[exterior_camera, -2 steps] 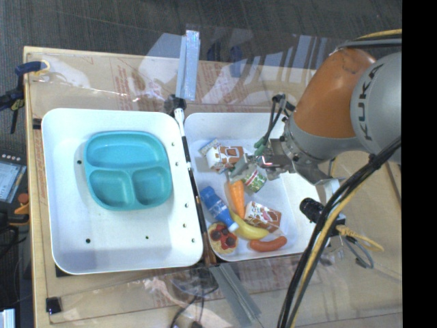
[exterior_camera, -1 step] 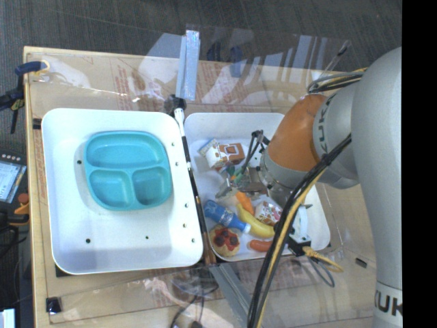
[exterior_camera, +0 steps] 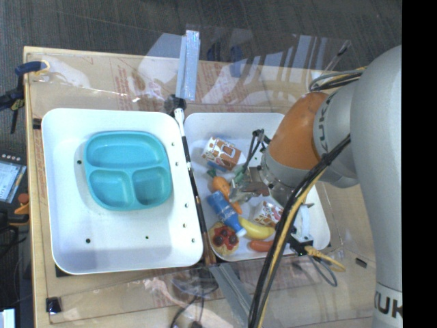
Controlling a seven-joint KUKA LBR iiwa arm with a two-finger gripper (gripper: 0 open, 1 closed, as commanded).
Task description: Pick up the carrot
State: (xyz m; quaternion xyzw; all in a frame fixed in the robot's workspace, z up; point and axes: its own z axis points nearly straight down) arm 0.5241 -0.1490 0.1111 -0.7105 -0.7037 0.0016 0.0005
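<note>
The carrot (exterior_camera: 220, 185) is a small orange piece with a green end, lying in the middle of the right bin (exterior_camera: 198, 125) among other toy foods. My gripper (exterior_camera: 242, 182) hangs low over the bin, just right of the carrot and very close to it. The grey wrist with its orange band (exterior_camera: 299, 139) covers the bin's right half. From this angle I cannot make out whether anything is in the gripper.
Around the carrot lie a brown and white carton (exterior_camera: 222, 154), a blue bottle (exterior_camera: 224, 209), a banana (exterior_camera: 256, 229), a red berry piece (exterior_camera: 225, 238) and a white and red packet (exterior_camera: 268, 214). The left bin (exterior_camera: 61, 238) holds a teal divided tray (exterior_camera: 128, 168).
</note>
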